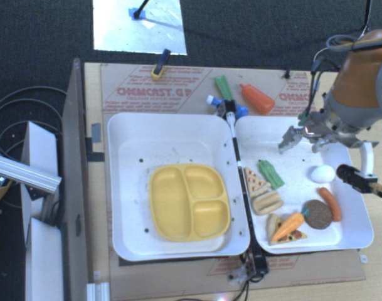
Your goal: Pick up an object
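My gripper hangs over the right bin's upper area, fingers apart, nothing between them. Wrist comes in from the right, angled left. Below: smooth white egg, ribbed green pickle, pizza wedge, glossy carrot, round brown patty. Yellow compartment tray sits in the left bin.

Glossy yellow plastic tray, cardboard underlay.

The grey arm reaches in from the right, its gripper tilted leftward.
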Robot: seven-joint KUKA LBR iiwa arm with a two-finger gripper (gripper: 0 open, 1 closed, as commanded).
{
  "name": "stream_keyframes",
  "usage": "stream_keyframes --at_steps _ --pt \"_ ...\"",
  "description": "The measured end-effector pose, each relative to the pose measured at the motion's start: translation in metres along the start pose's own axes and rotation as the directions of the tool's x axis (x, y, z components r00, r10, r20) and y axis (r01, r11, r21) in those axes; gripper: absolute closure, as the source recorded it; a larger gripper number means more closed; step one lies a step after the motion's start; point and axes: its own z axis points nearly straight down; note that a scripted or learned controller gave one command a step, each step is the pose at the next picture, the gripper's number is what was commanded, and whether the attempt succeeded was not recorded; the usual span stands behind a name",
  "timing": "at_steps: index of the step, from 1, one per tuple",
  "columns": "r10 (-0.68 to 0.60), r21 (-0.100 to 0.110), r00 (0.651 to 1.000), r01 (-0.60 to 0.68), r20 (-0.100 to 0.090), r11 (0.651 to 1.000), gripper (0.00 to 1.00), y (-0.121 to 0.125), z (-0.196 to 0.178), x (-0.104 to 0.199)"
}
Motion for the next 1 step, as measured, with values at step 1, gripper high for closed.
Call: stream_keyframes --at_steps 1 --pt "0.002 0.0 1.0 -0.002 0.001 1.0 0.0 0.0028 0.1119 0.0173"
